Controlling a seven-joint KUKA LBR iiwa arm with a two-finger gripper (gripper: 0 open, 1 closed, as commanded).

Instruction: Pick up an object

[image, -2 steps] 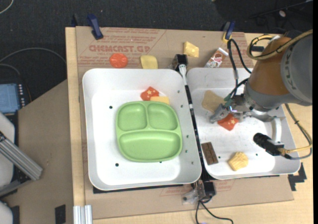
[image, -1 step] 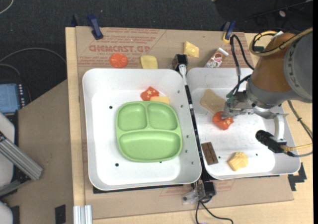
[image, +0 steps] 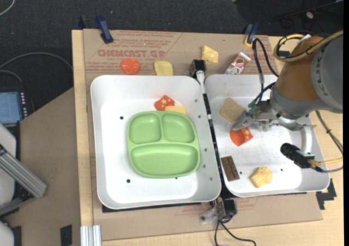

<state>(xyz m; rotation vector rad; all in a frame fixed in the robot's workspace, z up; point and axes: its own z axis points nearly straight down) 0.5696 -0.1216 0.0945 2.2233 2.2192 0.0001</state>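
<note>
The right bin [image: 305, 182] holds a red-orange chunk [image: 241, 138], a tan bread-like piece [image: 231, 110], a brown chocolate bar [image: 230, 168] and a yellow crinkled piece [image: 262, 177]. My gripper [image: 243, 124] reaches in from the right and sits low over the bin, just above and touching the top of the red-orange chunk, beside the tan piece. The arm's body hides the gripper's far side. In the left bin [image: 109, 130] a green divided plate [image: 162, 144] lies in the middle, with a red star-marked item [image: 164, 102] and a pale yellow piece [image: 175, 110] behind it.
On the cardboard behind the bins lie an orange round item [image: 130, 66], a yellow block [image: 163, 68], a yellow wedge [image: 210, 54], a small packet [image: 235, 66] and a black item [image: 197, 67]. Blue clamps [image: 103, 29] hold the board. Cables [image: 260, 59] trail by the arm.
</note>
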